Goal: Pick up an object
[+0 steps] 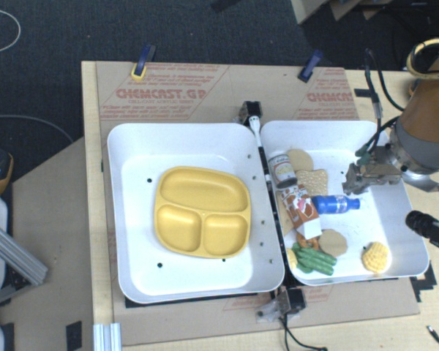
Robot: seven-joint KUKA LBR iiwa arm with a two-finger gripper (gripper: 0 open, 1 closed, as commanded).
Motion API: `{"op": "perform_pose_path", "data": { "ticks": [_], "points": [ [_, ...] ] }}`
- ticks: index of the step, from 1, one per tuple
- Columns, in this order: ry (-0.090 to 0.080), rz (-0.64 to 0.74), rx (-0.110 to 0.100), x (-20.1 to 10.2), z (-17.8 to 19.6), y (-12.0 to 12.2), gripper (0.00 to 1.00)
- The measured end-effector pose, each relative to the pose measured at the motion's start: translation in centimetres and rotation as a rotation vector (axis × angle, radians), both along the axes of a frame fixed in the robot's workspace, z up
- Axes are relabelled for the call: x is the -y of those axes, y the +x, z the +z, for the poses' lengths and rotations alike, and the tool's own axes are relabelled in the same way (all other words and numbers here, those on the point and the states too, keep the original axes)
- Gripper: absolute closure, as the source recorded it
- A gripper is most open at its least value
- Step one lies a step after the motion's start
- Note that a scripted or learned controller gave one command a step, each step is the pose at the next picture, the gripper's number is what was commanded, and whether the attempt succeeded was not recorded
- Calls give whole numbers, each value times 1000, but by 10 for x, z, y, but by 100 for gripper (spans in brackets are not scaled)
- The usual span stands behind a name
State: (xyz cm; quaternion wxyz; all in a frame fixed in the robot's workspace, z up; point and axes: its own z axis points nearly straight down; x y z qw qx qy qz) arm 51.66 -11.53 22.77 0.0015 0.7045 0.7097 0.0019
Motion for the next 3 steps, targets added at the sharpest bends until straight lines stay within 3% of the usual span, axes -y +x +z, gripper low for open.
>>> {"op": "perform_pose_path", "data": {
  "ticks": [2, 3],
  "points": [
    [1, 0, 0, -102, 6, 56, 100],
    [1, -4, -8, -125, -9, 58, 100]
  ]
}}
